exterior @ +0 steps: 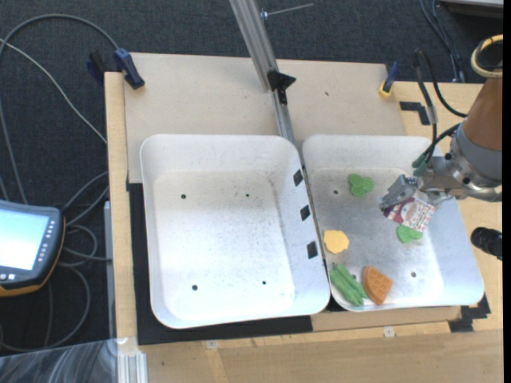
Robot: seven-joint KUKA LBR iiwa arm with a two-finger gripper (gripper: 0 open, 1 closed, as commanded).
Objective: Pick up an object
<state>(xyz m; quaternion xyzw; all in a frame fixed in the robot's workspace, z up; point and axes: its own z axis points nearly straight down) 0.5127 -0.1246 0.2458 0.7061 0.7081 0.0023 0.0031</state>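
Dark carpet surrounds a wooden bench [200,94] that bears two white bins. Cables trail over the floor at left, and a pendant [24,246] with a lit screen lies at the left edge. A metal rail [255,38] slants down from the far side to the gap between the bins, and blue clamps [128,66] grip the bench's far corners.

Left bin [215,230] shows bare, speckled floor. Right bin [447,254] holds the objects: a green piece [361,185] at its far middle, a yellow piece [336,242] near its left wall, a green strip [346,283] and an orange wedge [377,284] side by side at the near rim, and another green bit [409,234] towards the right.

From the right the arm [489,134] reaches over the right bin. Its gripper [403,198] hangs above the bin's right half, with a pink and white packet [415,211] at its tip, just above the green bit. Whether the packet sits between the fingers cannot be told, nor how they are set.
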